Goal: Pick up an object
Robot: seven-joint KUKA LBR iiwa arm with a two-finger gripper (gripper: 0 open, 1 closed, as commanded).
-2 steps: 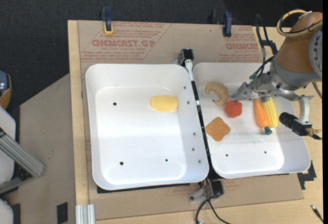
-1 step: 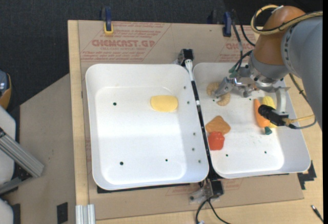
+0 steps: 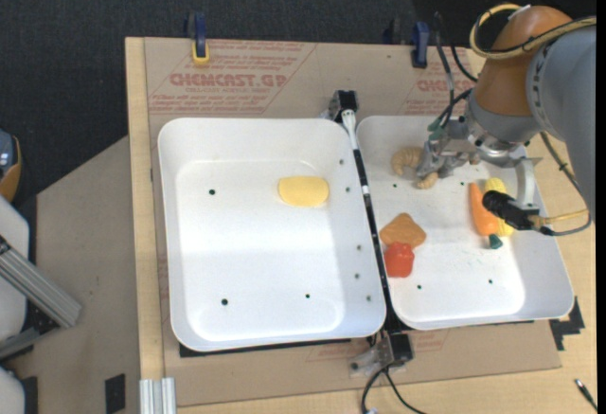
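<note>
Tan lumpy toy piece (image 3: 409,161) near right bin's (image 3: 473,308) far edge, just left of claw (image 3: 437,164); claw state unclear.

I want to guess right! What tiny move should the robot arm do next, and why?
Probably close on the tan lump and lift a little. The gripper sits low right at that lump in the right bin, so it looks like the nearest thing to grab.

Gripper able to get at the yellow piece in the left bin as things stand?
Probably yes. The yellow piece lies alone in the left bin with nothing over it; the gripper is above the right bin, near a tan piece.
</note>
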